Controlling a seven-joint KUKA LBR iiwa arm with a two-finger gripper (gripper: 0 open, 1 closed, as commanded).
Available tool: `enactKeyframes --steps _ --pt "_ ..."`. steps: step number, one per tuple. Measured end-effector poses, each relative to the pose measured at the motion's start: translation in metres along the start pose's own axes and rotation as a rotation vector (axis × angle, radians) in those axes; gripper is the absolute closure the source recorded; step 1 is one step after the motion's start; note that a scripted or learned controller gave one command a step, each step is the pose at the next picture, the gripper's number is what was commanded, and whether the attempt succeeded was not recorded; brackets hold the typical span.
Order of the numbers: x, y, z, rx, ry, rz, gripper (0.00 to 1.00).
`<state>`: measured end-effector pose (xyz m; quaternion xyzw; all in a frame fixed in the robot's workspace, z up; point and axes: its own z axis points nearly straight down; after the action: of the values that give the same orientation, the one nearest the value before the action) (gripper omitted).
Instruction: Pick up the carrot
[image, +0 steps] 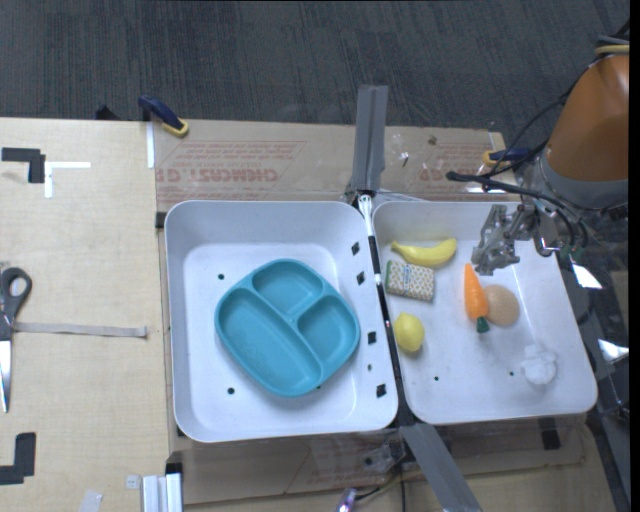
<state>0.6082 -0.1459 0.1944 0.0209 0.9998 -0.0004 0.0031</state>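
An orange carrot (474, 293) with a small green tip lies lengthwise in the right bin (570, 395), leaning against a tan egg-shaped object (502, 306). My gripper (487, 261) hangs over the right bin's upper area, its fingertips just above and to the right of the carrot's top end. Nothing shows between its fingers. The arm's orange band (597, 120) fills the upper right corner.
The right bin also holds a banana (425, 251), a yellow-and-white sponge block (411, 281), a lemon (408, 332) and a small white object (540, 369). A blue divided plate (288, 327) lies in the left bin (190, 400). Scissors (9, 310) rest on the bench at far left.
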Motion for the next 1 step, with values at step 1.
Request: enactKeyframes --steps 1 --pt "0.0635 0.0304 0.1014 -0.001 0.003 -0.154 1.00"
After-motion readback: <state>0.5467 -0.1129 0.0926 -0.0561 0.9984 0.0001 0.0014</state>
